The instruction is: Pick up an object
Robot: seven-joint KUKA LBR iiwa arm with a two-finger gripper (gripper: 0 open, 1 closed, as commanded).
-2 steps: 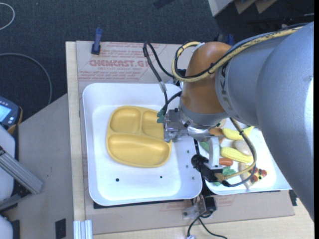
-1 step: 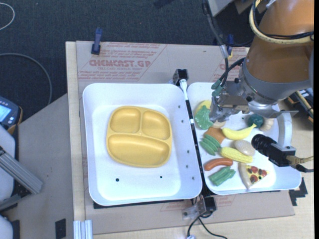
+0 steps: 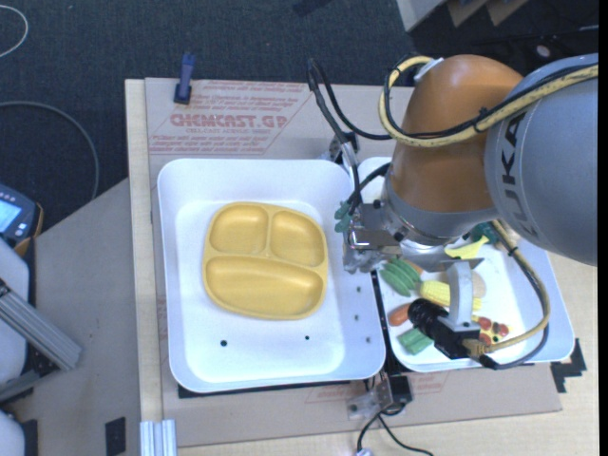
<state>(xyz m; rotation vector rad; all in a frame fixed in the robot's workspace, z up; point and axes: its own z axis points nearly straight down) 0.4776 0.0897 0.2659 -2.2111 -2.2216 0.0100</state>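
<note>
The right bin point(image 3: 541, 335) holds several toy foods: a green ridged piece point(image 3: 401, 274), a yellow corn cob point(image 3: 434, 293), an orange carrot point(image 3: 399, 313), a green block point(image 3: 413, 341) and small red pieces point(image 3: 494, 329). My gripper point(image 3: 365, 243) hangs low over that bin's left rim, next to the divide between the two bins, and the big grey and orange wrist covers most of it. The green ridged piece lies just right of and below it. Nothing visibly rests in the gripper.
In the left bin point(image 3: 180, 274) lies a yellow divided plate point(image 3: 266, 259). The arm hides the right bin's upper half. A yellow curved piece point(image 3: 467, 248) peeks from under the wrist. A blue clip point(image 3: 184, 77) sits on the board behind the bins.
</note>
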